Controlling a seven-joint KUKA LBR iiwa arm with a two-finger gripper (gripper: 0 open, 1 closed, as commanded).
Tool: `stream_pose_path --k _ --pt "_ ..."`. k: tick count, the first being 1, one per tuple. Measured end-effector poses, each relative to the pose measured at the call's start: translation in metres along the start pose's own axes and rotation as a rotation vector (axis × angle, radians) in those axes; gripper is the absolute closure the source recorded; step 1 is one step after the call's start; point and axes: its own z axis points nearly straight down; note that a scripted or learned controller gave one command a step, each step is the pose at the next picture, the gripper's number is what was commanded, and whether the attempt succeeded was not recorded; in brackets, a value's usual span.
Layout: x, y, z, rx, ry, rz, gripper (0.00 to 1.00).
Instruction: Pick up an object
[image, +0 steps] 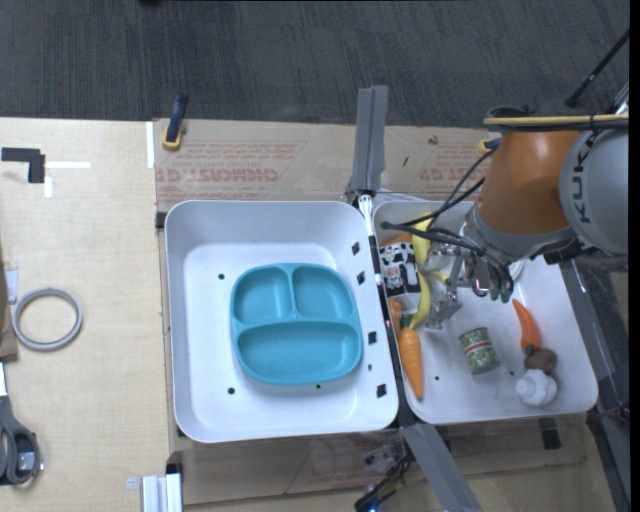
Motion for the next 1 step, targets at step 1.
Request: stream_pose_path --k 1 --pt "0.0971 -0.0562 0.0006 -0.001 0.005 -0.077 0.0"
